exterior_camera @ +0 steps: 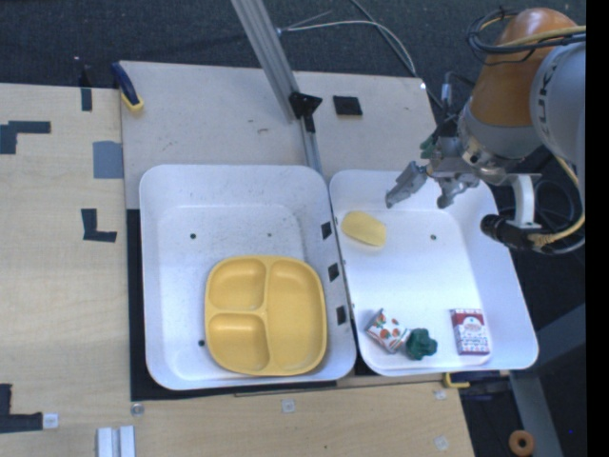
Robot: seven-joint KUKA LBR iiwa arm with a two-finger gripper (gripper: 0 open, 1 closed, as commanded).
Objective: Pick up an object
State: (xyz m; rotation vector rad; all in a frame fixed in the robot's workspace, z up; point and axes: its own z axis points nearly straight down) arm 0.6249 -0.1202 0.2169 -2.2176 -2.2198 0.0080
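Observation:
My gripper [424,191] hangs over the back edge of the right bin [495,284], fingers spread open with nothing between them. A pale yellow, lemon-like object [363,228] lies in the right bin's back left corner, a short way down and left of the fingertips. Along that bin's front edge sit a small red-and-white packet [385,331], a dark green lump [421,345] touching it, and a red-and-white box [469,332].
The left bin [171,255] holds a yellow divided plate [266,314] at its front right. A grey slanted pole [276,55] stands behind the bins. The arm's body and cables [523,93] crowd the back right.

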